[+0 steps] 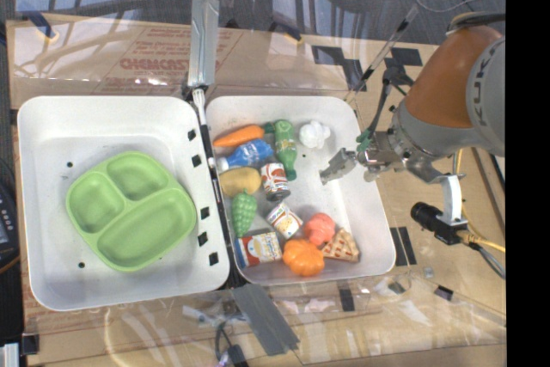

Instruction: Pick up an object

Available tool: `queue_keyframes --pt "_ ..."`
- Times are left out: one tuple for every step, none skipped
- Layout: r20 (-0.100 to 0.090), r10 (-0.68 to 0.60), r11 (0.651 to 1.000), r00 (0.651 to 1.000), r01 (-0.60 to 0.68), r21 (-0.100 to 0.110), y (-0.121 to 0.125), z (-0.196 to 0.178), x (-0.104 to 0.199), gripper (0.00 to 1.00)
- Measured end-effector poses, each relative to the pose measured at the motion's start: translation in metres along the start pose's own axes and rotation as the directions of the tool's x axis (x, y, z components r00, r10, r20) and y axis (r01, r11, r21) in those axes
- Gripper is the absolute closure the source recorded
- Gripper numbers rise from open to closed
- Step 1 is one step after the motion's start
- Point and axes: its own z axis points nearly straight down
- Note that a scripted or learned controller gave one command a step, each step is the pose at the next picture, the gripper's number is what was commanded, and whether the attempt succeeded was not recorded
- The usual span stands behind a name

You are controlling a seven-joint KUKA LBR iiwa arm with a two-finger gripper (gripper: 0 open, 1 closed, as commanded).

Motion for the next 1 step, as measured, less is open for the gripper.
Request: queue_keyframes --pt "-0.001 0.113 0.994 0.994 -0.113 0.001 -0.0258 0.0958 0.0732 0.00"
